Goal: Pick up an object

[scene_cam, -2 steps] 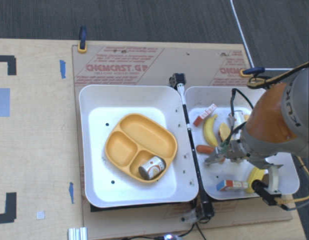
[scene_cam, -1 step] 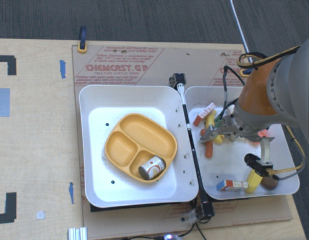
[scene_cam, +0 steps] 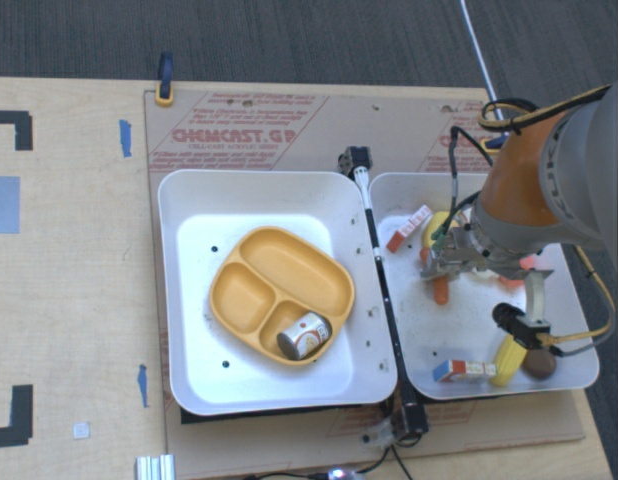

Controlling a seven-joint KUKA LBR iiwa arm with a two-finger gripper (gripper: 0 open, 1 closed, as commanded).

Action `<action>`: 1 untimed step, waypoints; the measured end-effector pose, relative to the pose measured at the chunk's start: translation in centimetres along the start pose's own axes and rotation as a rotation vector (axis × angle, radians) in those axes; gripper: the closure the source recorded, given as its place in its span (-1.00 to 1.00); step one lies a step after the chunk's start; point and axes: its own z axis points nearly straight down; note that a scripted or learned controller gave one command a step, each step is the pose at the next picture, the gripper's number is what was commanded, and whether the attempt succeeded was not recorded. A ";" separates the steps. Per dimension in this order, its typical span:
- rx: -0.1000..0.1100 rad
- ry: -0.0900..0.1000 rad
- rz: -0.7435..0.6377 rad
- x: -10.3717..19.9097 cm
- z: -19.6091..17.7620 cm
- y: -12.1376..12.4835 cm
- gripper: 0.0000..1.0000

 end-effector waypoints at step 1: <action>0.008 0.004 0.002 8.5 -8.8 -6.8 1.00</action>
